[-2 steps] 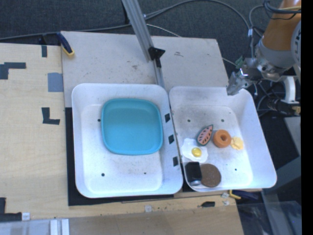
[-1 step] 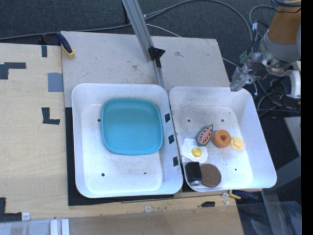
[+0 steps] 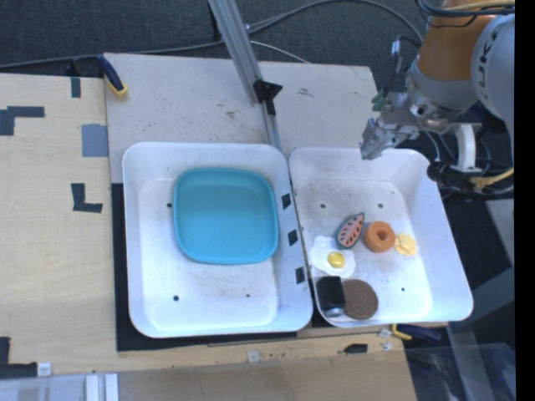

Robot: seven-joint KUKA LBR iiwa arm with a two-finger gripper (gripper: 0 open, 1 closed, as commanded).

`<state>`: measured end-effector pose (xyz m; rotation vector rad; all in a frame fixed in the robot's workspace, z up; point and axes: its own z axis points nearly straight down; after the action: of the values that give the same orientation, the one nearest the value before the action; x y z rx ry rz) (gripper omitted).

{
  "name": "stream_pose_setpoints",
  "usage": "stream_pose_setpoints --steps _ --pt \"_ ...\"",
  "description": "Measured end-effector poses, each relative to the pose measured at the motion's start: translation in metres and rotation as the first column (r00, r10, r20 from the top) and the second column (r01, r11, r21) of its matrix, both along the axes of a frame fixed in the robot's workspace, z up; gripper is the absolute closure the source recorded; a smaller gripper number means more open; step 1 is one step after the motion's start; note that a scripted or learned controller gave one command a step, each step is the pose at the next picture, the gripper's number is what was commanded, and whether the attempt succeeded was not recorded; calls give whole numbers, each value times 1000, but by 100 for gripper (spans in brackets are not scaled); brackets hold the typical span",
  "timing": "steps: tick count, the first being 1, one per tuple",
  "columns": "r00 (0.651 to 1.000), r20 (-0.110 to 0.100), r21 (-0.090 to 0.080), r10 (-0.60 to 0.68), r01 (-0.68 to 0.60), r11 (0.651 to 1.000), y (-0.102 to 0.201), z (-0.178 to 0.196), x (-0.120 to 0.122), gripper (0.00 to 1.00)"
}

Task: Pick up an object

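The gripper (image 3: pixel 374 144) hangs over the far rim of the right bin (image 3: pixel 435 215). Nothing shows between its fingers, and whether they are spread or closed I cannot tell at this angle. So the pick looks not yet begun: choosing, descending, closing and lifting are all left.

From left to right: the left bin (image 3: pixel 142 224) holds a blue plate (image 3: pixel 226 215). The right bin holds a fried egg (image 3: pixel 334 260), a black block (image 3: pixel 330 292), a striped leaf-shaped piece (image 3: pixel 350 230), a brown disc (image 3: pixel 360 299), an orange ring (image 3: pixel 380 236) and a small yellow piece (image 3: pixel 405 244), all clustered at its near side, well apart from the gripper.

No writing or brand is legible anywhere.
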<state>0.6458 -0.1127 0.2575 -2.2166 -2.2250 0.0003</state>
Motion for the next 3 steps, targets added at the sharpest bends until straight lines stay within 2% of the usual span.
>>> stream_pose_setpoints --steps 1,3 --pt "1000 0 0 0 0 1000 52 4 -1 100" --pt "1000 -1 0 0 0 1000 157 -26 9 100"
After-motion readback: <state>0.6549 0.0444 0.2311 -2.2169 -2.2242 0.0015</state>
